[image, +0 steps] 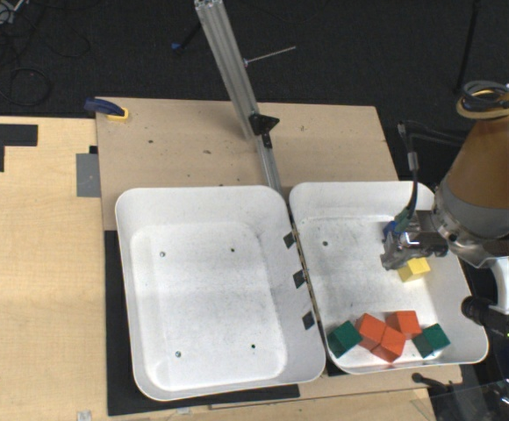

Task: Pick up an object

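Note:
My gripper point(401, 258) hangs over the right side of the right bin point(342, 202), on the grey arm that comes in from the right. A small yellow block point(414, 269) lies directly against the gripper's lower right side, partly covered by it. I cannot tell whether the block is gripped or merely resting on the bin floor. At the bin's front edge lies a cluster of blocks: a green one point(344, 336), three orange ones point(373, 328) point(405, 322) point(391, 346) and a second green one point(431, 340).
The left bin point(136, 202) stands beside the right one, with black clips point(297, 278) along the shared rim. A slanted aluminium rail point(232, 68) rises from behind the bins. A blue and yellow clamp point(106, 108) lies at the bench's far left corner.

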Controlling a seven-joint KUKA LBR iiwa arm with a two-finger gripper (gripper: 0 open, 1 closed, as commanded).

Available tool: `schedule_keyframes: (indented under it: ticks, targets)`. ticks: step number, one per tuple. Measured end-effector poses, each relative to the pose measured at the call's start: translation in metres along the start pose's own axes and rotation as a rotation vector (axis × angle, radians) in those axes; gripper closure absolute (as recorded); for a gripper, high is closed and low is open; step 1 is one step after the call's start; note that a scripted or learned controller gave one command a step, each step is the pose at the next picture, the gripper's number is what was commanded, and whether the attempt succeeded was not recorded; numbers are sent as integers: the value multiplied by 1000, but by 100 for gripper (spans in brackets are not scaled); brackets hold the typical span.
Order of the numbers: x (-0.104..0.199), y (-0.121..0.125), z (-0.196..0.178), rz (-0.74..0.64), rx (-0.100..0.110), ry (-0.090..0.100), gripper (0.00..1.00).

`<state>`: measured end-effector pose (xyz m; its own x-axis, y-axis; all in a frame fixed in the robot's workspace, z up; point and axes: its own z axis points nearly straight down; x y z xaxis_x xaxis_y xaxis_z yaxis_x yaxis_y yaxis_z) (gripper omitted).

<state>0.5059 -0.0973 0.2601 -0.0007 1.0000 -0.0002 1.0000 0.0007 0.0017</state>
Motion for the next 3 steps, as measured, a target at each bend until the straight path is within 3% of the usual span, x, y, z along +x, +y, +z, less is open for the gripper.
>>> schedule_keyframes:
  ticks: [3]
  targets:
    - [149, -2, 5, -4, 6, 2, 100]
